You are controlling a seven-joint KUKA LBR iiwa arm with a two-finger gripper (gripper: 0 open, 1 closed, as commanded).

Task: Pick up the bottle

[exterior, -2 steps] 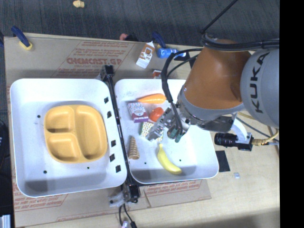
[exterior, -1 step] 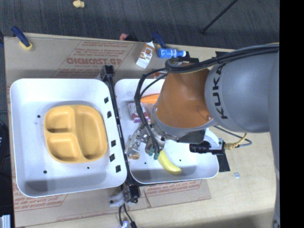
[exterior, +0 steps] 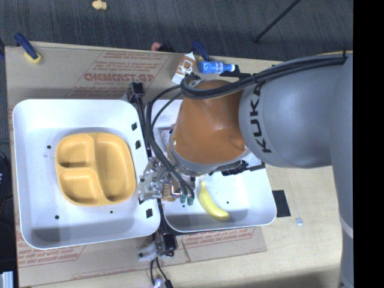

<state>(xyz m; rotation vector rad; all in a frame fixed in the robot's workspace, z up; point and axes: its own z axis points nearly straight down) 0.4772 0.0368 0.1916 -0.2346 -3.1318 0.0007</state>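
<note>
Dark carpet lies beyond the far edge of the tabletop (exterior: pixel 300 233), where printed cardboard (exterior: pixel 120 71) sits under two white bins. Much of the right bin (exterior: pixel 258 212) is hidden by the grey arm (exterior: pixel 294 119) and its orange band (exterior: pixel 207 125). Its jaws (exterior: pixel 171 191) hang low at that bin's left edge; whether they stand apart I cannot tell. No bottle can be made out. A banana (exterior: pixel 211 203) lies just right of them. A yellow divided tray (exterior: pixel 95 168) fills the left bin (exterior: pixel 30 161).

Left bin (exterior: pixel 24 161): holds a yellow divided tray (exterior: pixel 95 167), three compartments
Right bin (exterior: pixel 258 212): a banana (exterior: pixel 211 204) lies near its front wall
Bench (exterior: pixel 312 233): blue clamps at back edge (exterior: pixel 27 48)
</note>
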